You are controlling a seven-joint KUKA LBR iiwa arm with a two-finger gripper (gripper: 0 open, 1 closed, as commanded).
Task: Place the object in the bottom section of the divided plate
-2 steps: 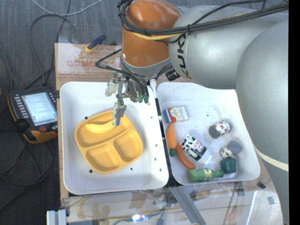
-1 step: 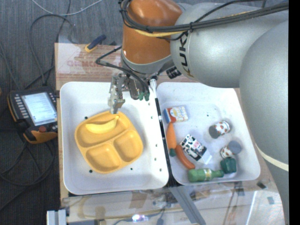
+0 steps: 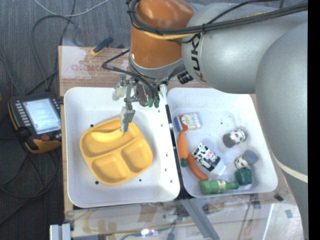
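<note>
The grey two-finger gripper (image 3: 128,118) hung over the yellow plastic divided plate (image 3: 116,155); its grip was unclear. It might bump the rim.

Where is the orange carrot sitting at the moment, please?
In the camera view the carrot lies in the right bin, along its left wall, below the small carton and just left of the black-and-white cow-patterned toy.

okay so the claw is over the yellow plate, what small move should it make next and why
Probably shift the claw toward the view's bottom. It hangs over the divided plate at its top section, where a yellow banana-like object lies; the two lower sections look bare. I can't tell whether the claw grips anything.
</note>
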